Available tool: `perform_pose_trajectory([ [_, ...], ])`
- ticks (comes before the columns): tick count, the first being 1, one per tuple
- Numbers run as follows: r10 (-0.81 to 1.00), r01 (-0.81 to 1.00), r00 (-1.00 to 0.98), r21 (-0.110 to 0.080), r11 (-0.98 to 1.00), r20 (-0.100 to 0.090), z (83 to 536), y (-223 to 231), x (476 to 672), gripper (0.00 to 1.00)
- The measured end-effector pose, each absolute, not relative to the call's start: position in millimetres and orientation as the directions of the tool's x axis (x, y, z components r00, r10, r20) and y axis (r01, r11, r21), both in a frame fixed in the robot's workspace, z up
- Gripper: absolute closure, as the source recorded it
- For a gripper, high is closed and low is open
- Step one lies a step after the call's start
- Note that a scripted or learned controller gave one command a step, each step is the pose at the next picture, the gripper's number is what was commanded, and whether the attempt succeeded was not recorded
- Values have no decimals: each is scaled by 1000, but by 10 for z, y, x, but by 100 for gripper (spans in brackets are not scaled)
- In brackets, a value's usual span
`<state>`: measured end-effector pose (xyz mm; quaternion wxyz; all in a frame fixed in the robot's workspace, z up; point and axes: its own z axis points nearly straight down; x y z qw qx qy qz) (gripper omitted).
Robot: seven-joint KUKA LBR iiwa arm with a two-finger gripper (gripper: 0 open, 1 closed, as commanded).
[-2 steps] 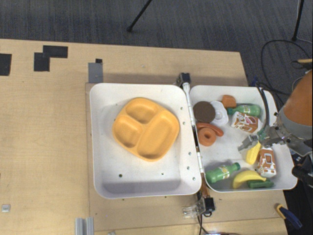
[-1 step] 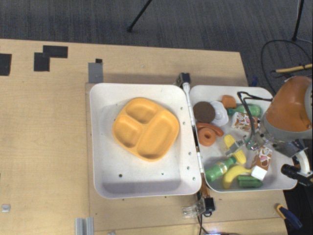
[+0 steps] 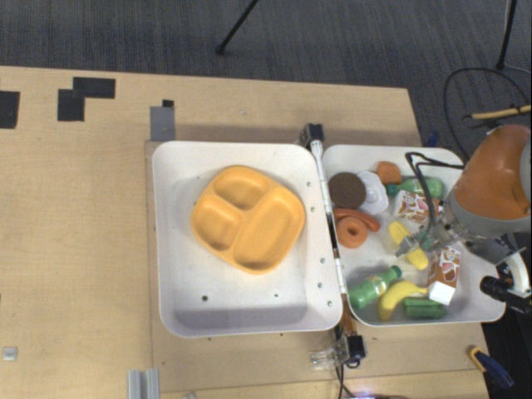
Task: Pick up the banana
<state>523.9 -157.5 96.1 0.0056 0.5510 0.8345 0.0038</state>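
The banana (image 3: 397,296) is small and yellow. It lies near the front edge of the right bin (image 3: 470,312), between a green bottle (image 3: 371,288) and a dark green piece (image 3: 424,308). The arm comes in from the right, its orange band (image 3: 497,181) over the bin's right side. My gripper (image 3: 431,241) hangs low in the middle of the right bin among the clutter, a little behind and to the right of the banana. It is apart from the banana.
The right bin also holds a brown disc (image 3: 347,189), an orange ring (image 3: 353,228), yellow bits (image 3: 417,258), a white block (image 3: 441,293) and printed packets (image 3: 449,266). An orange-yellow divided plate (image 3: 248,218) sits in the left bin (image 3: 179,302). Black cables (image 3: 432,163) loop by the arm.
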Motion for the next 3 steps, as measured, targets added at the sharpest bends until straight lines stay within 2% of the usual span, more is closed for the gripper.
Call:
perform_pose_trajectory([
  [1,857,857,-515,7,515,-11,877,-1183,5262,100],
  [2,795,795,-606,3,606,-2,1836,-419,5367,100],
  [3,855,855,-519,0,519,0,1826,-79,5001,100],
])
